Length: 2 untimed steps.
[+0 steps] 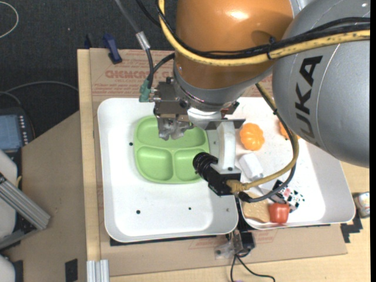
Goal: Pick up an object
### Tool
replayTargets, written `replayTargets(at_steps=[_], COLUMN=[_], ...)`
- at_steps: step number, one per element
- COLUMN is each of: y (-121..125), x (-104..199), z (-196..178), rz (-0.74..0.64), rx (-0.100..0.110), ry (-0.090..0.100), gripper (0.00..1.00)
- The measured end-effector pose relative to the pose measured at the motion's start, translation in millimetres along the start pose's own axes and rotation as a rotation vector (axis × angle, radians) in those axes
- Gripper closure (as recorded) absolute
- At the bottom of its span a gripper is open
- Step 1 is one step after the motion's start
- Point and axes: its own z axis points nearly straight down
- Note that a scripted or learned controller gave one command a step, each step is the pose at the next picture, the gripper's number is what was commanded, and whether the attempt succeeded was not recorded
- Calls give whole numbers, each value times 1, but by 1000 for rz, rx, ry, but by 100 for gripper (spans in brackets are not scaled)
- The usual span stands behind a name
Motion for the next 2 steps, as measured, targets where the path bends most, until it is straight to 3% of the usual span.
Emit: replayTargets(at_steps=[1, 2], y=[83, 19], x=[-1, 0], z=[-157, -109], rz=[4, -2], rx=[-15, 13], ry=[3, -4], gripper=[100, 100])
